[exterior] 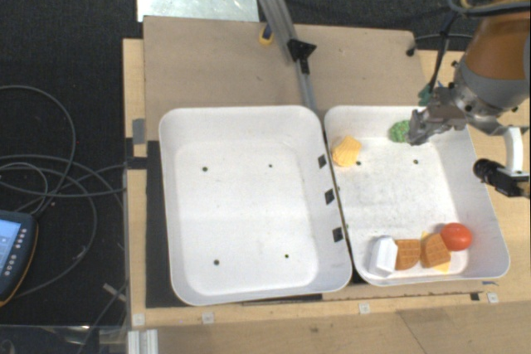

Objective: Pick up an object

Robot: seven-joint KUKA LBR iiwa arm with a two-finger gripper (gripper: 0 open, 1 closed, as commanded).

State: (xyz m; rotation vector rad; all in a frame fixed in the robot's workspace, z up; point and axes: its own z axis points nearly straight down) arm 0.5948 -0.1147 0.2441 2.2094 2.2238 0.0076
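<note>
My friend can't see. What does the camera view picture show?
The robot's gripper is at a green thing near the back of the right bin. That bin also holds a yellow piece, a white block, two orange blocks and a red ball.

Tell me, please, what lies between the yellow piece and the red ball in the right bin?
In the camera view, bare white bin floor stretches between the yellow piece and the red ball; nothing sits on that line.
</note>
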